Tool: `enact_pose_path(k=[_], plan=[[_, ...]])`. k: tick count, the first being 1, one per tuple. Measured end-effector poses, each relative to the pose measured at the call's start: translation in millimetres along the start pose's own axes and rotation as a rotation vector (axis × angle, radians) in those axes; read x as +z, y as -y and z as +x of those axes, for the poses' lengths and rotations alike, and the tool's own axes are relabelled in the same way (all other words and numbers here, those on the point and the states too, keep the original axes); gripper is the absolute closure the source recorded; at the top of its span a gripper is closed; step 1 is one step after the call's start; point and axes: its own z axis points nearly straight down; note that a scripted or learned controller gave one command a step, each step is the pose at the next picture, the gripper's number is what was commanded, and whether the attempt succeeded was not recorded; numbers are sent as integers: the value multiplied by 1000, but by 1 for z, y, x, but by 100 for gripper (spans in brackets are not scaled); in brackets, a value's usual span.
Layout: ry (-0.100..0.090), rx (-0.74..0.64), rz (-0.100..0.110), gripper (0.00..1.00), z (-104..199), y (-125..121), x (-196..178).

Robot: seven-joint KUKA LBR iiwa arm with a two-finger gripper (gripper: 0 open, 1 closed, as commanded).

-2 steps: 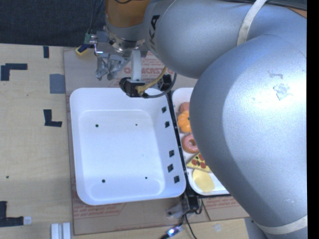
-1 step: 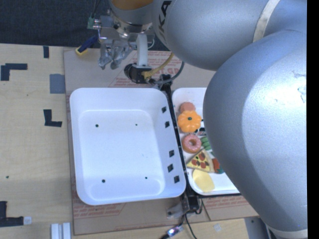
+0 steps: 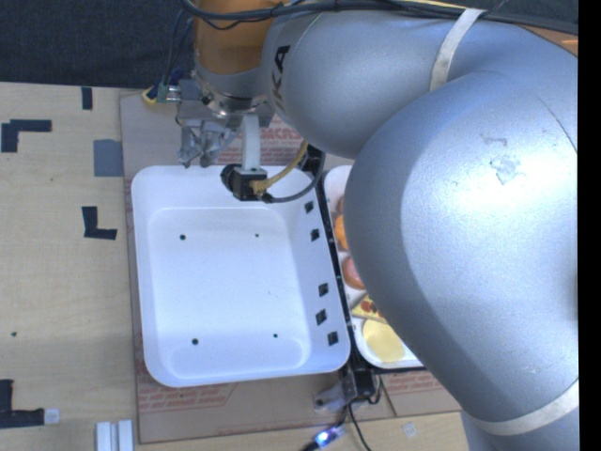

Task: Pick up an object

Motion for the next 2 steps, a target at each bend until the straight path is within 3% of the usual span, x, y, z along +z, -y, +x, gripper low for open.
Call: enact_pose_path(k=[1, 2], plan=[[-5, -1, -9, 100, 0, -1, -39], [-1, 0, -2, 100, 0, -1, 21]])
